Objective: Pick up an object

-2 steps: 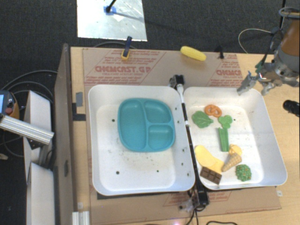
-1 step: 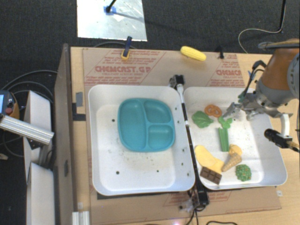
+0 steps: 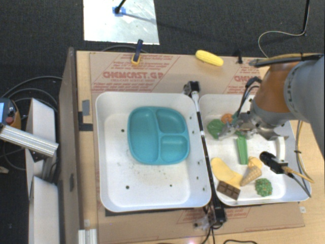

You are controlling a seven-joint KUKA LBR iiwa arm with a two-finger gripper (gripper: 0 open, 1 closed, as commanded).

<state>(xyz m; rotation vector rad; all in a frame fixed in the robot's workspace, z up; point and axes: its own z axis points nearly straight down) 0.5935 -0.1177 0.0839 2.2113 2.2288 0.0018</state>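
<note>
From my console the hand (image 3: 239, 130) sits low in the right bin (image 3: 294, 187). I cannot tell how far open it is or whether it has hold of anything, because the wrist hides that. The likeliest targets lie right by it. A green leafy piece (image 3: 215, 128) is just to its left in the view, near the divider, and a green stick (image 3: 241, 150) lies lengthwise just below it.

My worry is crowding. The leafy piece is lumpy and irregular, and a small orange piece (image 3: 226, 118) sits against or very near it. A close there might catch both, or nudge one into the bin wall. The stick is slim and smooth and looks like glossy hard plastic, so gripped off-centre it could pivot or squirt out. A descent between the two could land on neither.

Further down the bin sit a pale yellow curved piece (image 3: 226, 171), a ridged tan cone (image 3: 251, 174), a brown block (image 3: 228, 189) like a chocolate bar and a knobbly green floret (image 3: 263, 187), all close together. The cone's taper and the floret's bumps would make poor seats for a pinch. The bins look smooth and shallow, so I expect anything pushed to slide. The left bin (image 3: 117, 177) carries a teal divided plate (image 3: 158, 136), flat, wide and hard to pinch. A yellow rounded thing (image 3: 209, 58) lies on the tabletop (image 3: 152, 72) behind the bins
</note>
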